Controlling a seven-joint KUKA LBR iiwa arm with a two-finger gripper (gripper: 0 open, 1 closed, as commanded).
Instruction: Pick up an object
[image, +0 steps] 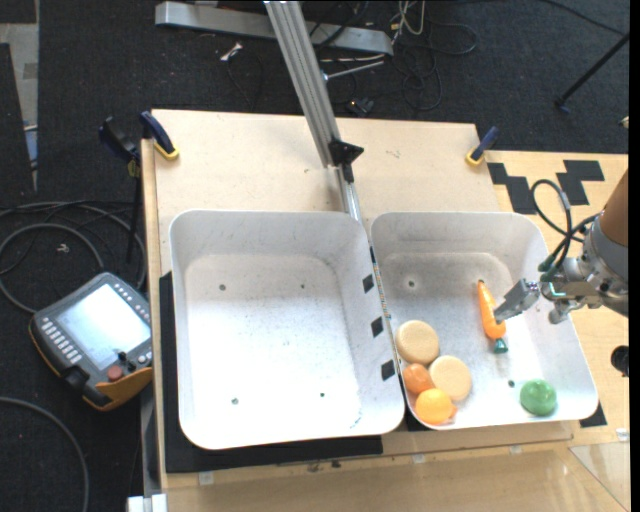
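Arm (612, 240) cropped; hand (535, 297) beside carrot (489, 314)

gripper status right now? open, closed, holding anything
Two-finger gripper: cannot be told if open or closed; it sits beside the orange carrot-shaped toy in the right white bin.

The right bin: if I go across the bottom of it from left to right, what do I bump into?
Small reddish-orange ball → bright orange ball → orange carrot-shaped toy with a green tip → small green ball, all in the right white bin.

White bins (270, 250), orange carrot (488, 312), green ball (538, 397), cream discs (418, 341), black-and-white checker pattern (560, 182).
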